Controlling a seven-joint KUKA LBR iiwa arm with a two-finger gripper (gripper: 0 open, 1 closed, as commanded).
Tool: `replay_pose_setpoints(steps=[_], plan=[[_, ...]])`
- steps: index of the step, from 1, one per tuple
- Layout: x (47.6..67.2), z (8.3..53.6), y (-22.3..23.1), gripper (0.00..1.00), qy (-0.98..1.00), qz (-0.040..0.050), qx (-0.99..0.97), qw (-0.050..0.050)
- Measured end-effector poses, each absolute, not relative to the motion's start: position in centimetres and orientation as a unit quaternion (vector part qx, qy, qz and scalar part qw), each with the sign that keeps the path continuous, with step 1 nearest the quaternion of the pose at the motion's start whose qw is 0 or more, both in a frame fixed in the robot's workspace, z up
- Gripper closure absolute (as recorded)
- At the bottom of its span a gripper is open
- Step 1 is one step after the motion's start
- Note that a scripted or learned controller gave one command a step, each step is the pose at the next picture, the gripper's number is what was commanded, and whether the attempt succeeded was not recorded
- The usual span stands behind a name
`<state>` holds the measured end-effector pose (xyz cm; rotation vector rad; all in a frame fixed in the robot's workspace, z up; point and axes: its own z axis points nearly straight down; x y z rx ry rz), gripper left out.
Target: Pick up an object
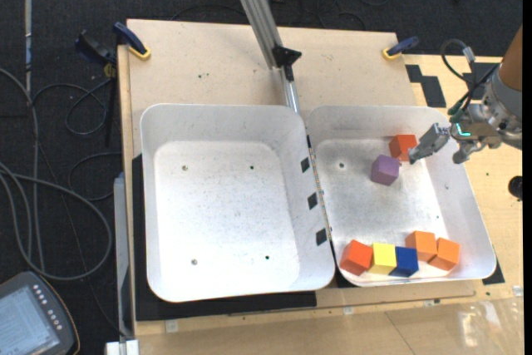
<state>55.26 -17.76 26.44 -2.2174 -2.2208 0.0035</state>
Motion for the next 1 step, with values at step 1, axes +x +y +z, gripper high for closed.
replay_pose_setpoints(steps=[1], plan=[[55.33,26.64,-17.76,0.00,-0.708,0.0002,-0.707,0.000]])
